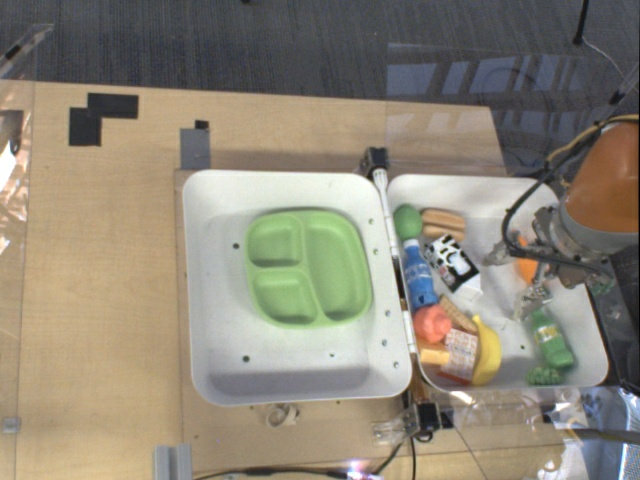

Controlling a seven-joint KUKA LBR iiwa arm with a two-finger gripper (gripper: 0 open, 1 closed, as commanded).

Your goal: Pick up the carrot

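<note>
Orange carrot [527, 267] is showing only as a sliver under the gripper [540, 280], so its long axis is lying hidden. Whether the gripper is grasping it, I cannot tell.

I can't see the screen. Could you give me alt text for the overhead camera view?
A grey robot arm with an orange band reaches from the right into the right white bin, over a small orange item, likely the carrot. That bin also holds a banana and a blue bottle; the left bin holds a green divided plate.
</note>
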